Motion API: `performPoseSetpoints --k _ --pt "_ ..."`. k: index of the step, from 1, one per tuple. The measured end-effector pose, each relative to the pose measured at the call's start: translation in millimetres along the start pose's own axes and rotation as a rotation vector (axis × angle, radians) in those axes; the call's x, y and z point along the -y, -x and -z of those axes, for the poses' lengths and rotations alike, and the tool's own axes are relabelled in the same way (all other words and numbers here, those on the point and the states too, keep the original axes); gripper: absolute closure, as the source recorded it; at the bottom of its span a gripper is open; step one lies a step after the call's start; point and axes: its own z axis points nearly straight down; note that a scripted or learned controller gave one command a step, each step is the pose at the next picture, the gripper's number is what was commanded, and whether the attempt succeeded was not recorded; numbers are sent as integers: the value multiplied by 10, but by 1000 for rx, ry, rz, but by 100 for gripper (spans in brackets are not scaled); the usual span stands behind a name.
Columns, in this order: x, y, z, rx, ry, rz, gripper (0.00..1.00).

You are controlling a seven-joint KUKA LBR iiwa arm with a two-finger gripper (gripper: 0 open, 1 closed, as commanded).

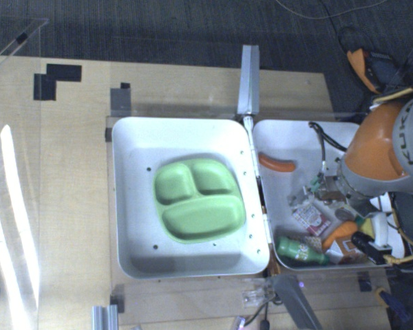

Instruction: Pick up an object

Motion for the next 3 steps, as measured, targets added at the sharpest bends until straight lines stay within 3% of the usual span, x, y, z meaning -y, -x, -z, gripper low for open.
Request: performPoseSetpoints --k 1,2,3 --pt "363 -201 7 1 2 18 0" --pt "339 -216 118 0 6 20 100" --pt "-453 -677 956 -2 -9 35 100"
